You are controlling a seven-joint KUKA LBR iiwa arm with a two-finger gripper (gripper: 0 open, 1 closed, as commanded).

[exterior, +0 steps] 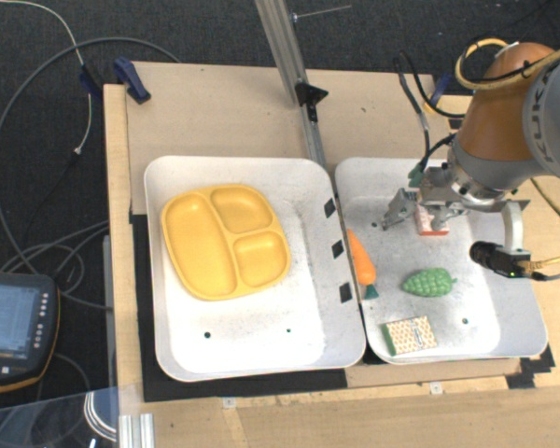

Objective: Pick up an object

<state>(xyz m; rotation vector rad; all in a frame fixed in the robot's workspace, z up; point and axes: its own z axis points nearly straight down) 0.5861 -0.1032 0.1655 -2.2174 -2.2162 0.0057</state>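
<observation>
Low over the right bin (504,339) hangs the tool (427,211), in that bin's upper half, below the grey arm (504,119) with its orange band. Whether it is open or closed I cannot tell, since the arm's wrist covers much of it. A small red and white thing (433,224) sits right at the tool, either on the bin floor or against the tool; which one is unclear, and it does not plainly show as gripped.

Taking the right bin as the landmark: a green bumpy object (428,283) lies near its middle, below the tool and apart from it. An orange carrot (360,259) with a green tip rests along the bin's left wall, pointing roughly up and down the view. A flat patterned packet (410,335) lies near the bin's lower edge, below and left of the green object. A black part (493,257) with a cable stands over the bin's right side.

Left of the right bin, touching it along a strip with black clips, is the left bin (261,343). It holds a yellow divided tray (226,241), set in its upper left part.

Both bins rest on the counter (215,110). A metal pole (285,45) rises from the seam between the bins towards the top of the view. Far left of the bins, off the counter, lies a pendant (14,329) with a screen.
</observation>
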